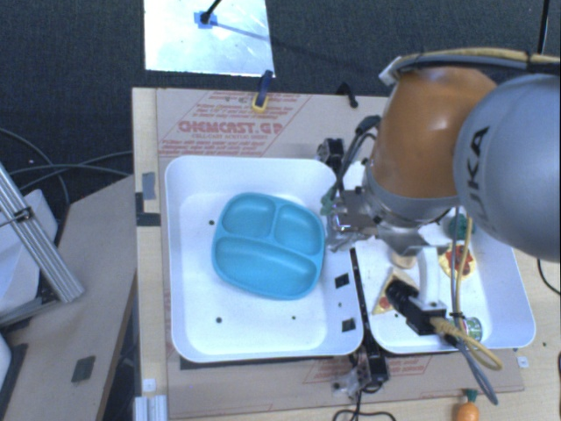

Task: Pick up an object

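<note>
Blue plate (267, 246) lies flat just beside the gripper (339, 222)

— How many bins?
— Two, both white: a left bin (193, 323) and a right bin (508, 310).
— What's in the left one?
— One blue divided plate (267, 244), with three compartments.
— And the right?
— At least three small pieces: one tan round piece (403, 260), one red-and-yellow piece (458, 261) and one orange wedge (383, 303). The one arm (491, 139) covers the rest, so I can't count further.
— Outside the bins?
— One printed cardboard sheet (228, 121) underneath and one shiny square sheet (208, 24) far left.
</note>
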Robot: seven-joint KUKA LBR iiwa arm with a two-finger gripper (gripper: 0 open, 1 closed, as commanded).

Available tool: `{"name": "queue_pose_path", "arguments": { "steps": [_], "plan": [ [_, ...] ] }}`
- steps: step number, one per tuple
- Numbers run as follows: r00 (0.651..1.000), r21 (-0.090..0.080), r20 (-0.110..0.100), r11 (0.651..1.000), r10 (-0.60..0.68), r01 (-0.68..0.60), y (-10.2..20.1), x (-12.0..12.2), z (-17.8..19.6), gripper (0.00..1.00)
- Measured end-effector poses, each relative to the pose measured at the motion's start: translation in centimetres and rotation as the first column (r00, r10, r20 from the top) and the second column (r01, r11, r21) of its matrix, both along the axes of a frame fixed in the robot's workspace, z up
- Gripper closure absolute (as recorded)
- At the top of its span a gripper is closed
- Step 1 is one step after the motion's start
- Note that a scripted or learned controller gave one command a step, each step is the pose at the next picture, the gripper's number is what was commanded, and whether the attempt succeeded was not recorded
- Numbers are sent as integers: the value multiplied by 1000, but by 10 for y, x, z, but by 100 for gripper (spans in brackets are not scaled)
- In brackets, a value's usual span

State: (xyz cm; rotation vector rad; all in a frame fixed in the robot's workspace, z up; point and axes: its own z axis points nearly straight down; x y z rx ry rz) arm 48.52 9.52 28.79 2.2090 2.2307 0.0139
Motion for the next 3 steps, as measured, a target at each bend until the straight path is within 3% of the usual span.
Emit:
{"name": "queue_pose_path", "arguments": {
  "steps": [1,2,3],
  "plan": [
    [1000,-6,-14,1000,-10,10,-12,0,-91,100],
    [1000,-3,-12,1000,-1,1,46,6,-136,100],
    [1000,-6,10,1000,-14,14,-27,69,-11,100]
  ]
}}
